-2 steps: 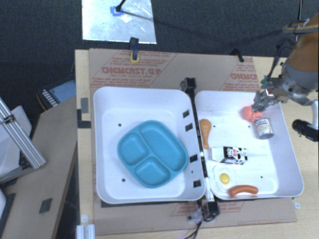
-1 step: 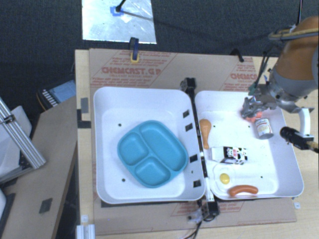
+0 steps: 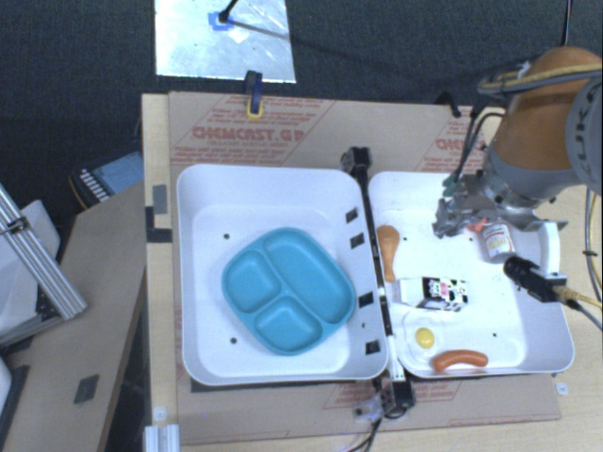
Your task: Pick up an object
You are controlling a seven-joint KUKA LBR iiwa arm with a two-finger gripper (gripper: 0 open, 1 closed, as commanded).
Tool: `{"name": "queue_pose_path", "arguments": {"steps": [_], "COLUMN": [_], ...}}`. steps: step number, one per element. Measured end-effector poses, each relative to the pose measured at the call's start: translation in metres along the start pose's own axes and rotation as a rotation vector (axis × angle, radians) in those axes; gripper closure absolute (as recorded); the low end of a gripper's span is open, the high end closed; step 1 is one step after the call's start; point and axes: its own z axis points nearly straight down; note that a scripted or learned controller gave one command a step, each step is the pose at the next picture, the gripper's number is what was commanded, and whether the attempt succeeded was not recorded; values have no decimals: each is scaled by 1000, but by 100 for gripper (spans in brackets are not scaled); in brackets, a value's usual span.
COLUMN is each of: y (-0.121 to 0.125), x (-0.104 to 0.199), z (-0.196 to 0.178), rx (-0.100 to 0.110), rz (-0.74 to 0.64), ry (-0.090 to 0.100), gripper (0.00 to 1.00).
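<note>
Blue divided tray (image 3: 287,290) in left bin (image 3: 203,196), sausage (image 3: 459,358) (orange-red), fried egg (image 3: 424,337) in right bin (image 3: 556,337)

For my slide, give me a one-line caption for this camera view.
KUKA arm's gripper lowered into right bin among toy items; blue divided tray in left bin.

Dark grey carpet-like floor (image 3: 75,64) lying around bench. Brown cardboard sheet (image 3: 283,125) covering bench top, carrying faint red lettering. Yellow-and-blue clamp (image 3: 253,95) gripping its far edge. Shiny metal plate (image 3: 224,28) lying on floor beyond bench, glaring under overhead light (blue tape patch near its middle). Aluminium frame rail (image 3: 33,257) slanting in at left edge. Blue-and-striped item (image 3: 105,179) lying beside bench's left corner, kind unclear.
</note>
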Motion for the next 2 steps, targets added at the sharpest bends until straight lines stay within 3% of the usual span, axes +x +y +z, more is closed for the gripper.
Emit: {"name": "queue_pose_path", "arguments": {"steps": [2], "y": [-45], "x": [98], "z": [4], "rx": [0], "rz": [0], "ry": [1], "gripper": [100]}}
